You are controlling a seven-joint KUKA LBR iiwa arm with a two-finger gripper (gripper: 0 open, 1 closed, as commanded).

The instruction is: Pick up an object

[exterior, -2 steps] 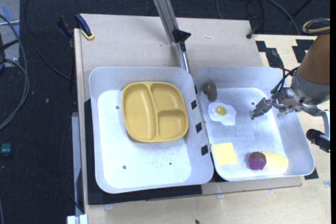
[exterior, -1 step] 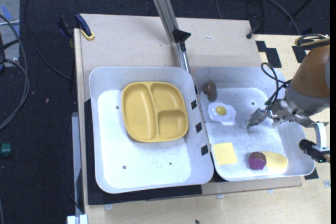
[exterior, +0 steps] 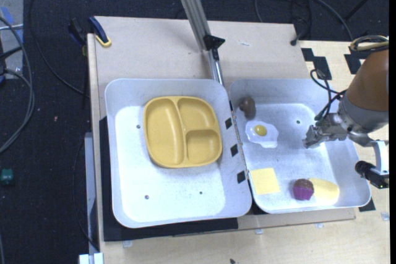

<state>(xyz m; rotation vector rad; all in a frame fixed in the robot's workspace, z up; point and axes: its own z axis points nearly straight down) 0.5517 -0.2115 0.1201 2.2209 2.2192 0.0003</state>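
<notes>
Your arm (exterior: 371,93) comes in from the right edge, its orange band rounded and uppermost, with the grey wrist section just below it angling down and to the left. The hand (exterior: 311,138) sits at the end of that wrist, low and pointed leftward and slightly down. Dark cables loop off the wrist's upper left side. The hand's tip is small and dark, and you can see nothing clamped in it.
</notes>
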